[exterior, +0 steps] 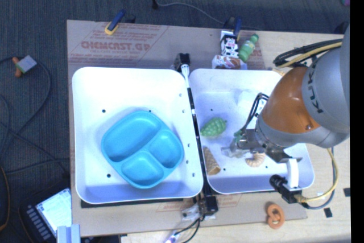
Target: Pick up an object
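Observation:
My gripper (242, 144) is low inside the right bin (227, 179), reaching in from the right under the orange wrist band. A green knobbly toy (213, 126) lies just to its left in the middle of the bin. A tan cone-shaped piece (211, 160) lies near the bin's front left corner. A small orange-tan object (254, 160) sits right beside the gripper on its lower right, partly covered by the wrist. Whether anything sits between the fingers is hidden.
The left bin (91, 88) holds a blue divided plate (142, 148). Behind the right bin stand a small carton and a green bottle (234, 51). An orange ring (275, 215) lies on the bench in front. Cables run along the right side.

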`<state>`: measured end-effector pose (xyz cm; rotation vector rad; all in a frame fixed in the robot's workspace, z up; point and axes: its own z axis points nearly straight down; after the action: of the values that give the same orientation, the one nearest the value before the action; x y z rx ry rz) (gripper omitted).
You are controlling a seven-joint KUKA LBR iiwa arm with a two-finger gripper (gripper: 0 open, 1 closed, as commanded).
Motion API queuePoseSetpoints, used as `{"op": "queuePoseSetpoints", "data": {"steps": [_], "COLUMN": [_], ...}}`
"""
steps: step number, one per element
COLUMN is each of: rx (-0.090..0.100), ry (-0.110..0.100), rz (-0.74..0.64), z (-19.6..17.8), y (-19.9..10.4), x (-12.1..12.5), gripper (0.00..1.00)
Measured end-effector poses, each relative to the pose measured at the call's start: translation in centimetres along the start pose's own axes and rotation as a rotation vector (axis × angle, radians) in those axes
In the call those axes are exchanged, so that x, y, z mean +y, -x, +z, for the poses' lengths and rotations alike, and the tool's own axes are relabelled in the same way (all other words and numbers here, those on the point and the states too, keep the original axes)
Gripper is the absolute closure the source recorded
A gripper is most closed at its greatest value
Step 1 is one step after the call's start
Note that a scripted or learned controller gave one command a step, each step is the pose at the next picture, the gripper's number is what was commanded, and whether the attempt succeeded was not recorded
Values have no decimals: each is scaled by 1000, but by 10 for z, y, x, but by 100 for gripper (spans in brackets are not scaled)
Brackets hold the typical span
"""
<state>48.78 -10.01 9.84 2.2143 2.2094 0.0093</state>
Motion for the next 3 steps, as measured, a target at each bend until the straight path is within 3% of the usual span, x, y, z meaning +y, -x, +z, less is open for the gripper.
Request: {"op": "queuePoseSetpoints", "data": {"steps": [1,2,3], "rx": [4,2,5], "ry": [-12,-12,-16], "rz": [-2,-1,-3], "z": [-90,-162,-139], "y": [-2,40,1], "x": [73,36,-2], "gripper": [100,100,100]}}
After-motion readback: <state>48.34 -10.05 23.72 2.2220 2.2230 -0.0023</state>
